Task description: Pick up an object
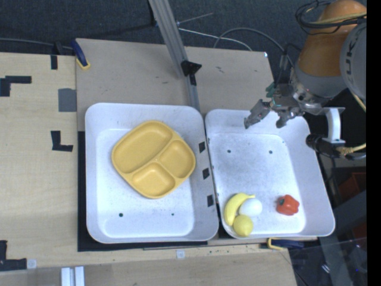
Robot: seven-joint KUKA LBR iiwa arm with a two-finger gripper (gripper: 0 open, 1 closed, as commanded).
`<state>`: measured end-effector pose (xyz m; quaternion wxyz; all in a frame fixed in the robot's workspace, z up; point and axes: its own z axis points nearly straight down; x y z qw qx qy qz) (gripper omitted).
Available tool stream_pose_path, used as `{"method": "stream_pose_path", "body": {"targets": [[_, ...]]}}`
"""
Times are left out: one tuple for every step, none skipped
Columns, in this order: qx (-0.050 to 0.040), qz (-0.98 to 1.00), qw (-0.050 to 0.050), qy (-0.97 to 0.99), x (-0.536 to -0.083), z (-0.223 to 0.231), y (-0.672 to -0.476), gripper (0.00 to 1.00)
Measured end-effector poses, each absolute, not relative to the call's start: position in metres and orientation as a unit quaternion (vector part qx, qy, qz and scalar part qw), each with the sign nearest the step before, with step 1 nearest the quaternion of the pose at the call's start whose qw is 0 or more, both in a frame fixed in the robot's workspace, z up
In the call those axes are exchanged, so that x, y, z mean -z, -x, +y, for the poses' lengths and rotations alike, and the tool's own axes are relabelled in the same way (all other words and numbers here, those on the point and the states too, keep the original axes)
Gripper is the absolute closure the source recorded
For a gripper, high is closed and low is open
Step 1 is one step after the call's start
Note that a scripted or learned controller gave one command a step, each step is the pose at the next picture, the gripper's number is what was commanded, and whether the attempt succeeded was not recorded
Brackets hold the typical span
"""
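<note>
Jaws: the jaws of the gripper (pixel 269 117) are seen spread apart with nothing between them, over the upper edge of the right bin (pixel 309 159), upper right of the frame.
Targets: a banana (pixel 236 204), a white egg-shaped piece (pixel 252 207) and a lemon (pixel 243 224) are clustered at the lower left corner of the right bin; a red pepper (pixel 288 205) is set apart, lower right of the same bin.
Key relation: all candidates lie toward the bottom of the frame from the jaws, well apart from them, across the bare bin floor. The pepper is nearly straight below; the cluster is below and slightly left.
Banana axis: curved, running from upper right down to lower left, touching the egg piece and the lemon.
Best pick (judged): the pepper, as it is isolated; the cluster risks a blocked closure.
Shapes/materials: items look like smooth, glossy plastic toys; rounded, slip is likely.
Left bin (pixel 95 159): a yellow three-compartment plate (pixel 153 158), matte, is held.
Bench (pixel 36 159): pale wood with black tape marks.
</note>
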<state>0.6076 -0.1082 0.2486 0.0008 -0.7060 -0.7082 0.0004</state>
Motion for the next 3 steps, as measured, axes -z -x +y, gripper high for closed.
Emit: {"method": "stream_pose_path", "body": {"targets": [[-0.0002, -0.708, 0.001, 0.706, -0.249, -0.108, -0.608, 0.0], [-0.0029, -0.708, 0.003, 0.706, -0.184, -0.106, -0.608, 0.0], [-0.0029, -0.707, 0.002, 0.707, -0.126, -0.115, -0.608, 0.0]]}}
